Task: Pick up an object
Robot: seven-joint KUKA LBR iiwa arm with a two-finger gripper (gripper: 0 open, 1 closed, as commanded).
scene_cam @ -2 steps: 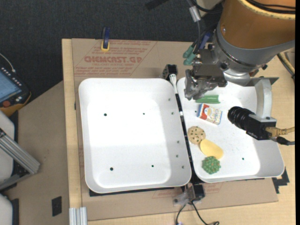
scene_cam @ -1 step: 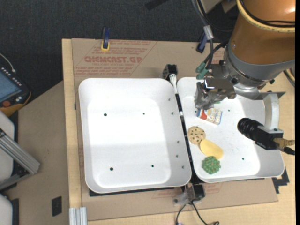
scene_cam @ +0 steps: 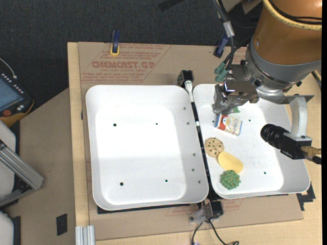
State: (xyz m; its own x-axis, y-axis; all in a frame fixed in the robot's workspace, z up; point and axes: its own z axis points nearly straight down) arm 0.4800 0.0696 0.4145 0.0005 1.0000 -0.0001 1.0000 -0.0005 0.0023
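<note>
My gripper (scene_cam: 225,107) hangs low over the upper left part of the right bin (scene_cam: 286,182), right above a small white packet with red and blue print (scene_cam: 232,125). Its fingertips touch or nearly touch the packet's top edge. Below the packet lie a round brown cookie (scene_cam: 214,146), a yellow lemon-shaped piece (scene_cam: 230,162) and a green knobbly ball (scene_cam: 230,179), in a line toward the bin's front.
The left bin (scene_cam: 138,147) stands beside the right one, the two joined by a black clamp strip (scene_cam: 196,126). A black cylinder on a bracket (scene_cam: 278,136) juts over the right bin's right side. Both bins rest on a cardboard sheet (scene_cam: 127,60).
</note>
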